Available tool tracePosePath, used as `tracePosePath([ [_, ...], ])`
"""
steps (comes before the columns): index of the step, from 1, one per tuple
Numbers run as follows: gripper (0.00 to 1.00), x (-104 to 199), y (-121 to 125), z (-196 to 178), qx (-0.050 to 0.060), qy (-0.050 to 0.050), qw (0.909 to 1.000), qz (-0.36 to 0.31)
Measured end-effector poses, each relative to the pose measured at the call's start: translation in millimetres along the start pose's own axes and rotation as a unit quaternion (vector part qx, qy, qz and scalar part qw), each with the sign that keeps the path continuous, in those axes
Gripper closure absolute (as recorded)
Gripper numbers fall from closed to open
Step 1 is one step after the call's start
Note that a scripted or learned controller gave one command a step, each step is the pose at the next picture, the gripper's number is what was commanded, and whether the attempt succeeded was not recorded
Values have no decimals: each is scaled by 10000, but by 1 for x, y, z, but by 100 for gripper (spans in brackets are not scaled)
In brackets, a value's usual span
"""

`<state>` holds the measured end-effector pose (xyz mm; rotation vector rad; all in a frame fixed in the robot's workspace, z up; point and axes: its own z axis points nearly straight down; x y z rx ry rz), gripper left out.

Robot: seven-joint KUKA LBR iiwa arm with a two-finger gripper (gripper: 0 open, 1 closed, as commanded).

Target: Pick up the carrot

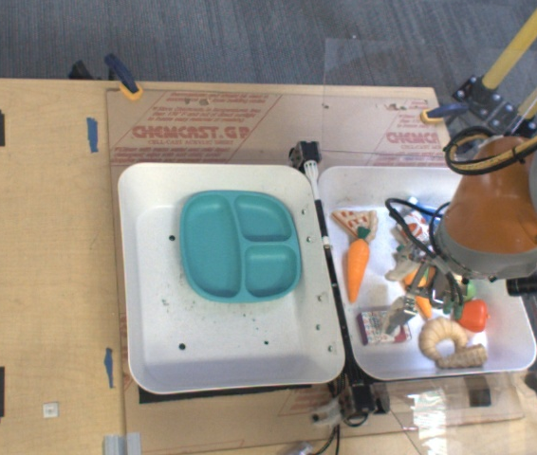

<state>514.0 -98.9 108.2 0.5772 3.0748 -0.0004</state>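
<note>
The carrot [357, 265] is orange with a green top. It lies in the right bin [510, 360] near that bin's left wall, pointing toward the front. The arm, with its orange band [490, 211], reaches down into the middle of the right bin. My gripper [413, 287] hangs low over a cluster of small items just right of the carrot, a short gap away from it. The arm's body and cables hide much of the gripper. Nothing shows the carrot lifted; it rests on the bin floor.
A pizza slice toy [354, 222] lies just behind the carrot. A croissant [451, 341], a red tomato [474, 316] and a small printed packet [378, 325] sit at the bin's front. The left bin [145, 282] holds a teal divided plate [241, 245].
</note>
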Motion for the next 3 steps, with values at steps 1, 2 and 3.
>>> tracePosePath([
  [1, 0, 14, -7, 10, -55, -102, 9993, 367],
  [2, 100, 13, -6, 0, -58, -133, 9993, 353],
  [3, 100, 45, 43, -79, -14, 23, 9972, 743],
])
